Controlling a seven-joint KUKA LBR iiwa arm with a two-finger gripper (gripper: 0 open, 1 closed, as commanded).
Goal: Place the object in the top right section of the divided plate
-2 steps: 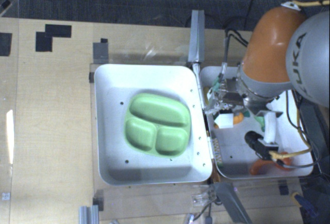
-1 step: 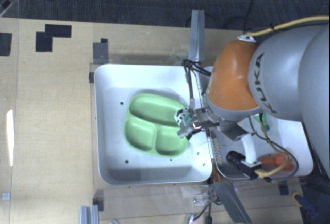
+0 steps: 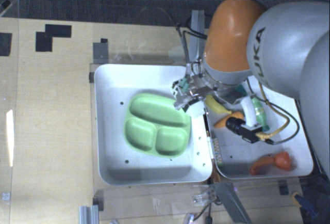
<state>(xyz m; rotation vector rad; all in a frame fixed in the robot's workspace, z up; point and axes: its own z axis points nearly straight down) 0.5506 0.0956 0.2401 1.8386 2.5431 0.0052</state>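
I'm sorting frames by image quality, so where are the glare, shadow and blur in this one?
Camera view: even overhead light; soft glare on the orange band and grey arm; the arm shades the right bin; the green divided plate in the left bin is sharp; the tool looks slightly blurred, its fingers hard to read.

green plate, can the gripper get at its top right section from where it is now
Probably yes. The gripper hangs right at the upper right edge of the green divided plate in the left bin, and nothing lies on the plate to block it.
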